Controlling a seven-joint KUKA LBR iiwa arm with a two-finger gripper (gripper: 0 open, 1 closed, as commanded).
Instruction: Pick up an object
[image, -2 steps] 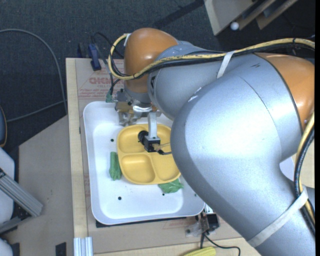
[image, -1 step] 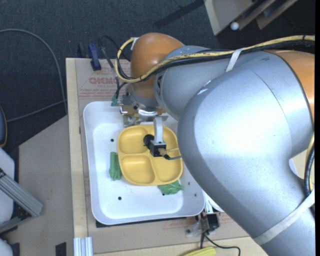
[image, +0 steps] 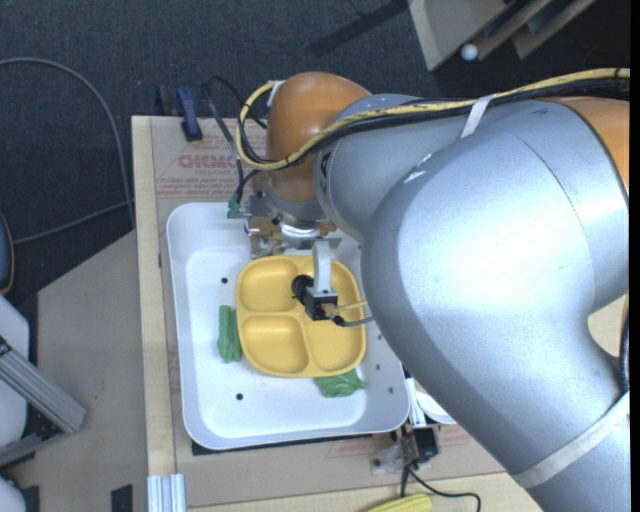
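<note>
A yellow plate (image: 285, 335) with three compartments lies in the middle of the left white bin (image: 205, 400). A green leaf-like piece (image: 229, 333) lies against the plate's left side. Another green piece (image: 340, 384) pokes out from under the plate's near right rim. My gripper (image: 281, 231) hangs below the orange wrist band, low over the far end of the bin, just beyond the plate's far rim. Nothing shows held in it, and the wrist hides much of it.
The grey arm covers the whole right side of the view, including the right bin. A brown board (image: 150, 200) frames the left bin. Cables and a blue connector (image: 186, 110) lie at the board's far edge.
</note>
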